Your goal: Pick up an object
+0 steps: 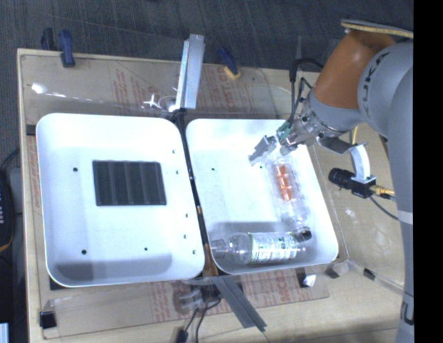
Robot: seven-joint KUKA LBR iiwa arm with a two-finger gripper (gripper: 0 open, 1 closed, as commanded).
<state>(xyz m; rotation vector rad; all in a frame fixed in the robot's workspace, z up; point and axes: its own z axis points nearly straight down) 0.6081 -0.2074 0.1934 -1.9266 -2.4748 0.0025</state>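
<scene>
My gripper [266,148] hangs over the back of the right bin [229,191], reaching in from the right. Just below it lies a clear plastic bottle with an orange label [287,188], lengthwise along the bin's right side, its upper end close to the gripper. A second clear bottle with a green and white label [261,247] lies across the bin's front wall. I cannot tell whether the gripper touches the orange-labelled bottle.
The left bin [64,156] holds a dark grey ribbed rectangular block [128,183] near its middle. A metal bar [190,71] stands at the back between the bins. Blue clamps [66,47] sit on the bench's far edge.
</scene>
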